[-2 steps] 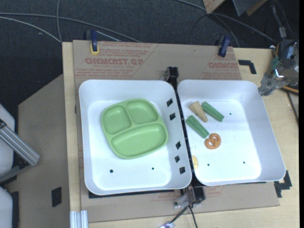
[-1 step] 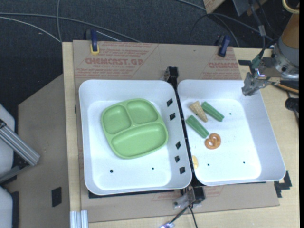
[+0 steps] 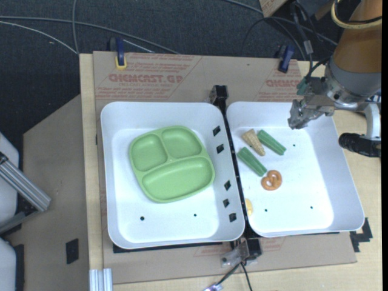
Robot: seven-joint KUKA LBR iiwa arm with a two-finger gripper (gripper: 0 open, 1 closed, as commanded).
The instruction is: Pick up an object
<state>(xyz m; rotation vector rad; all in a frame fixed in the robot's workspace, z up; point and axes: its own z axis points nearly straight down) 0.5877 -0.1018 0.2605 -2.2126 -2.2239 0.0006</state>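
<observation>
Gripper point(image 3: 298, 121) hovers near right bin's point(image 3: 339, 217) far rim (floor beneath bare).

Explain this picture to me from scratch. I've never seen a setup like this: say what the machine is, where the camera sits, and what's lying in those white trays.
One camera looks down at a slant on a bench. The grey arm with an orange band coming in from the right is a robot, and its hand hangs over the far edge of the right shallow white bin; nothing can be seen between its fingers. In that bin lie two green bean-like sticks, a small tan ridged piece and an orange ring-shaped toy pretzel. A small yellow bit sits at its left edge. The left white bin holds a green plastic plate with three compartments. The job is to pick something up.
</observation>
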